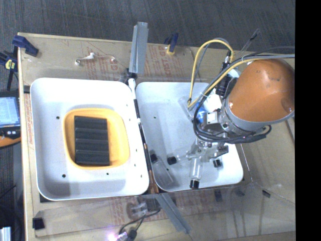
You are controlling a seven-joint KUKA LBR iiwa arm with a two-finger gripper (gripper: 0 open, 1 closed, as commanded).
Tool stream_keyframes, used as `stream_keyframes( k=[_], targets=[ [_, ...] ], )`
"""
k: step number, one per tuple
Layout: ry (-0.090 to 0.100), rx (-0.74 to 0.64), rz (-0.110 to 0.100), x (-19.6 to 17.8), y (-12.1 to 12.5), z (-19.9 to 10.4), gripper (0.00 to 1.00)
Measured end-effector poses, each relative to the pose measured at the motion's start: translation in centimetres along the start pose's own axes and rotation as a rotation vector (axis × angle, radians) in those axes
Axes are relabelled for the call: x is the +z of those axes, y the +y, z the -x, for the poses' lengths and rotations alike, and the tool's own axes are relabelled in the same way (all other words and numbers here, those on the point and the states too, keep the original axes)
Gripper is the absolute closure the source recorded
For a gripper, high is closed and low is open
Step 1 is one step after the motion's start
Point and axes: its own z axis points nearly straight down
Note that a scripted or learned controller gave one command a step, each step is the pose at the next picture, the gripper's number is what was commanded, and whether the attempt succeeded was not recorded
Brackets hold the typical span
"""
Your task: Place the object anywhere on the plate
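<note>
The gripper point(194, 177) hangs low over the near edge of the right bin point(165, 109), its fingers pointing toward the near rim; whether they are parted or closed on anything I cannot tell. The plate point(120, 134), yellow with a dark ridged block point(92, 139) on it, sits in the left bin point(45, 134), well to the gripper's left; which object is meant is unclear, and the wrist hides part of the right bin.

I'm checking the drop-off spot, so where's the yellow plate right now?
The yellow plate lies in the left bin in the camera view, with a dark ridged block on it; the gripper is over the right bin.
</note>
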Motion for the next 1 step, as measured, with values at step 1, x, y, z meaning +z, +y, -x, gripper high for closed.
stream_keyframes(
  k=[1],
  targets=[
    [0.0, 0.0, 0.0, -0.02, 0.0, 0.01, 0.0]
  ],
)
